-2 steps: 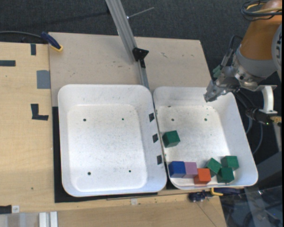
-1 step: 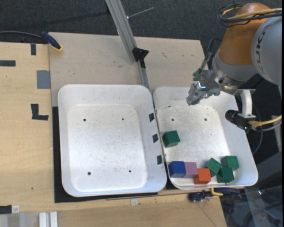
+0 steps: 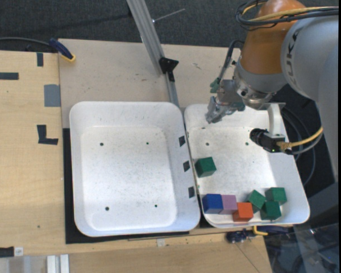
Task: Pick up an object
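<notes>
Jaws on the gripper [image 3: 217, 114] cannot be read from this angle; they point down over the far left corner of the right bin [image 3: 284, 169], and I cannot tell whether they are parted or closed, with nothing visibly between them.

Nearest the camera, along the right bin's front edge, a cluster of blocks sits packed together: a blue cube [image 3: 212, 203] touching a lilac cube [image 3: 229, 203], an orange cube [image 3: 244, 211] just beside that, and three dark green blocks [image 3: 268, 203] crowded at the front right corner. Further back, alone near the bin's left wall, lies a single green cube [image 3: 205, 166], well apart from the gripper above it.

To the left stands the left bin [image 3: 125, 169], its edge touching the right one. Beyond both, a grey metal bar [image 3: 149, 34] slants across the bench [image 3: 23, 124].
</notes>
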You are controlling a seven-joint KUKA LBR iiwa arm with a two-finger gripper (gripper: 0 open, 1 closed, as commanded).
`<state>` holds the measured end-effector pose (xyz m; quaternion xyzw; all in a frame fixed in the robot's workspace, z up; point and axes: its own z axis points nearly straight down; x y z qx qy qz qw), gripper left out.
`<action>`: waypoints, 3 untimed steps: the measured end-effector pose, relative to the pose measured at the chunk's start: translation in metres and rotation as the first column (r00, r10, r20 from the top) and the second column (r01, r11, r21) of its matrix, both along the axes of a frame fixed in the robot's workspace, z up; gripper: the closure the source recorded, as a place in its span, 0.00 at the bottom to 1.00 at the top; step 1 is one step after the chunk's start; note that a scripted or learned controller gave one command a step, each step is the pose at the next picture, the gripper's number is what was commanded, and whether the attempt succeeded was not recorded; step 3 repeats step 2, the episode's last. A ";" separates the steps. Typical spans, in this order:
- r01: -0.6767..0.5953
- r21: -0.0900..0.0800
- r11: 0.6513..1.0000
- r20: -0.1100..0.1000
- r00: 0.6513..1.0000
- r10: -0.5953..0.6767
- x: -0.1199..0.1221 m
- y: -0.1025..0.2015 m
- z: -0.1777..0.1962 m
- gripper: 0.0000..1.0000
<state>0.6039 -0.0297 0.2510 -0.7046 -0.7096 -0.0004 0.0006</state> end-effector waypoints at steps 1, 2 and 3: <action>0.000 0.000 1.000 -0.001 1.000 0.000 0.010 0.050 0.000 1.00; 0.000 -0.001 1.000 -0.003 1.000 0.000 0.003 0.109 -0.011 1.00; 0.000 -0.001 1.000 -0.003 1.000 0.000 0.003 0.109 -0.011 1.00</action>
